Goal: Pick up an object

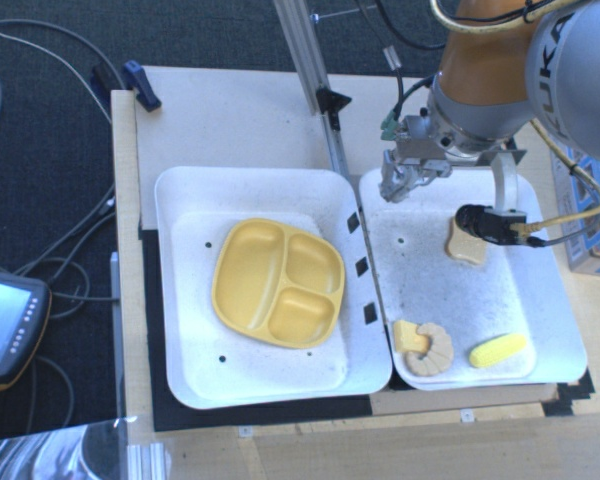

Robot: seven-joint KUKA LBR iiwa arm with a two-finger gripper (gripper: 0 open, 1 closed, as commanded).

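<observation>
Grey gripper [400, 183] hovers at the right bin's [540, 298] far left corner; whether it is open I cannot tell. Nearest target, the toast slice [467, 244], lies just to its right, so descending here would likely strike bare floor or wall.

You have two bins side by side on the surface [230, 98]. The divided tray [278, 282] lies in the left bin [180, 208]. In the right bin [550, 298], the bread slice [466, 245] sits at the back, the pastry [425, 346] front left, the corn cob [498, 349] front right.
</observation>
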